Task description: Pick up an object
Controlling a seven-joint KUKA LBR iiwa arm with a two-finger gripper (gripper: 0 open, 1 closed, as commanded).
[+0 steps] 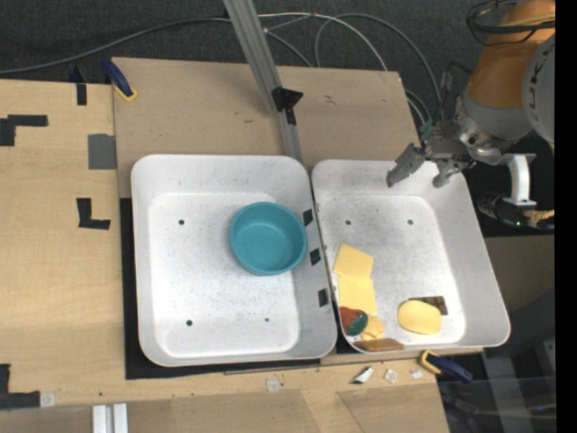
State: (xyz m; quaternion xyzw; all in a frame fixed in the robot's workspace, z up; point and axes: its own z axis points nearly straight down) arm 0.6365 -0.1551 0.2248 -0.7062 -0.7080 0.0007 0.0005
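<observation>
Inspection, running left to right, with all places taken from the right-hand shallow white plastic bin (pixel 469 233).

Left of that bin, in the neighbouring white bin (pixel 158 242), sits a round teal bowl (pixel 267 238), upright and alone near the centre. It is a candidate, but its rim is wide and it lies well away from me.

Inside the right-hand bin, along its left wall, lie two flat yellow squares (pixel 354 278), overlapping one another. Just below them, at the near-left corner, a small red and green item (pixel 353 321) is too small to identify. To its right, by the near wall, rests a rounded yellow lump (pixel 419 317) touching a dark brown block (pixel 435 304) behind it.

My fingers (pixel 425 168) hang above the far-right corner of that bin, spread apart and holding nothing. The bin floor directly beneath me is bare.

Judgement: the step in hand is the approach, with no object secured. The rounded yellow lump looks the best target: raised and narrow enough to straddle. To do it well, I should travel toward the near wall before descending, centre over the lump, and turn so one finger does not land on the brown block. The flat squares offer little to grip. The main risk is closing short or nudging the lump against the wall.
</observation>
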